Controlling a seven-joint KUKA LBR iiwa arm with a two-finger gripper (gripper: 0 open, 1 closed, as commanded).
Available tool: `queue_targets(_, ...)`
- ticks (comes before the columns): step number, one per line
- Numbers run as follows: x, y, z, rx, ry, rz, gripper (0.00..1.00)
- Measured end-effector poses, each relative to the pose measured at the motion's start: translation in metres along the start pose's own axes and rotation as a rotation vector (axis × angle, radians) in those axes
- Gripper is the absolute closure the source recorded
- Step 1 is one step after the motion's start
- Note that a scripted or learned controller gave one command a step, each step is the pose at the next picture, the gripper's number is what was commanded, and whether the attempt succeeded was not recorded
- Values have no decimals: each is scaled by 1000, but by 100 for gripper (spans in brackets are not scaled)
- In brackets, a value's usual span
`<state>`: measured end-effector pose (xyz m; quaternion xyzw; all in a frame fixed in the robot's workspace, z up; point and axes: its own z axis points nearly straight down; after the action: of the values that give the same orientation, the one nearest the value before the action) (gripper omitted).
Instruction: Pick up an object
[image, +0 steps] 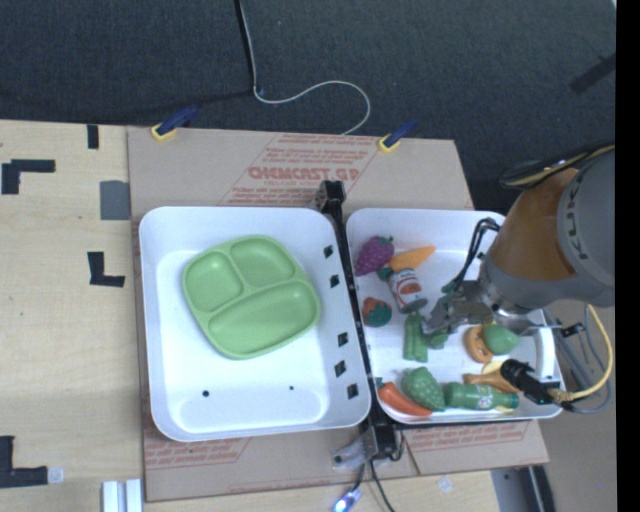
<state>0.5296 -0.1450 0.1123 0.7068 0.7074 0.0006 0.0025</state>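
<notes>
Approach/grasp step is being worked, nothing seen lifted yet. Gripper (437, 322) is being held low inside the right bin (455, 222), arm (545, 245) reaching in from the right. Tips are sitting just beside (maybe touching) the green block (414, 338) standing near bin centre. Grip state can't be told from this angle, so no hold is being claimed.

Candidate objs are being crowded together in that bin: purple grapes (373, 254), small can (405, 288), carrot (414, 257) up top; orange piece (478, 345) near the wrist; green veg (421, 386) along the front wall. Left bin (165, 230) is carrying a green divided plate (250, 295) (not a likely target).

Next move, as judged: block needs centring btwn the tips, then closing, then a straight lift. Neighbours are being kept close, so a clean vertical pull is needed.
</notes>
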Motion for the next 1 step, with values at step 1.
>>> queue_targets(1,103,-1,-143,-9,6,-13,100)
